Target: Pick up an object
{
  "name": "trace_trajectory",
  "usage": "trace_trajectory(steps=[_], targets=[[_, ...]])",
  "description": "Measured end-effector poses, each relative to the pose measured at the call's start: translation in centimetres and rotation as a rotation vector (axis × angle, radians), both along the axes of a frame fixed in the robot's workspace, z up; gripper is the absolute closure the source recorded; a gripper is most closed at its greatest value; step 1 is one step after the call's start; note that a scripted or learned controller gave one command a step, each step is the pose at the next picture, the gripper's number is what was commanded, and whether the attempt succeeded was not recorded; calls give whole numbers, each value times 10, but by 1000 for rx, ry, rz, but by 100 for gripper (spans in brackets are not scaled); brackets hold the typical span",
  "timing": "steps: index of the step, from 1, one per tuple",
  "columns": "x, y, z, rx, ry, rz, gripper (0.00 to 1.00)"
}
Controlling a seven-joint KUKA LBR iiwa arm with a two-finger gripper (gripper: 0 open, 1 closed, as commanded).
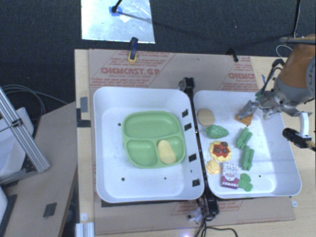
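From the overhead camera, the grey arm with its orange band reaches in at the right, its gripper low over the far end of the right bin. An orange wedge-shaped piece sits right at the fingertips; whether the fingers pinch it or merely touch it cannot be told from here, nor whether it has left the bin floor. The pick looks at the grasp stage, with the lift not yet confirmed.

Near it in the same bin lie a tan round disc, a knobbly green leafy piece, a red-and-yellow toy, a small yellow piece, 2 ridged green sticks and a small printed carton, all looking like glossy moulded play food. The left bin holds a smooth green 3-compartment plate with a yellow oval lump in its lower right compartment.
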State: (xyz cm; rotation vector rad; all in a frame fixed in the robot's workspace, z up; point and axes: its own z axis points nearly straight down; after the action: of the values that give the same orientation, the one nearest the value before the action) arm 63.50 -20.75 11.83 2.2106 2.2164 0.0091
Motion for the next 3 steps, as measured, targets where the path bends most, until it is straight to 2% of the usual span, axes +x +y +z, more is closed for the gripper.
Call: trace_trajectory(steps=[1,2,3], targets=[[33,11,-35,4,9,3,0],[33,10,-21,1,4,4,100],[33,10,-22,1,5,5,0]])
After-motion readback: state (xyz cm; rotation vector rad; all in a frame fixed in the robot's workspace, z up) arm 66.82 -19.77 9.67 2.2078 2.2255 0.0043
